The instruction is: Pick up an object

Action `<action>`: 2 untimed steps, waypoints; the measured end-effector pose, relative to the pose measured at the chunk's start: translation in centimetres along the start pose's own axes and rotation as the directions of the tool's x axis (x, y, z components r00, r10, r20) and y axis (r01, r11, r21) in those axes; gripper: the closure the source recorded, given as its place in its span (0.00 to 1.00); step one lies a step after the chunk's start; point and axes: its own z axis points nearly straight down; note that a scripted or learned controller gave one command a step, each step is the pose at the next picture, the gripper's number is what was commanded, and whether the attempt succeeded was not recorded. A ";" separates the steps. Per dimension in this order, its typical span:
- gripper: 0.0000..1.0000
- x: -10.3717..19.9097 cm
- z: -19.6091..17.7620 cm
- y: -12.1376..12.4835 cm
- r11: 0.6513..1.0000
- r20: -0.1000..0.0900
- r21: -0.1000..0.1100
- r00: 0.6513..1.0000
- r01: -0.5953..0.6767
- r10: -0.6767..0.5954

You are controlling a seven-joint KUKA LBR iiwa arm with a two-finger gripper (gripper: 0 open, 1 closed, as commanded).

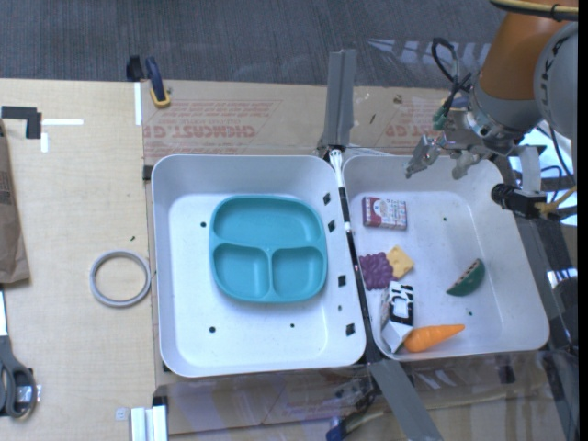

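From the camera view, the gripper [439, 157] hangs over the far edge of the right bin [501, 237], fingers apart and nothing between them; this reads as the approach step, no grasp made. The candidates lie along that bin's left and near edges: red box [384, 212], purple grapes [374, 269], carrot [432, 337], watermelon slice [466, 278]; next it must choose one, centre above it and descend

Carrot [433, 337], watermelon slice [466, 278], grapes [374, 269] in right bin [514, 246].

Even bright overhead light, soft shadows inside both bins [175, 274], mild glare on white plastic, slightly soft focus overall.
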 end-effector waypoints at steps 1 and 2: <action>0.00 2.3 9.6 -1.3 1.000 0.001 -0.009 1.000 0.006 -0.006; 0.00 -5.6 9.3 -5.2 0.977 0.001 -0.005 0.977 -0.214 0.214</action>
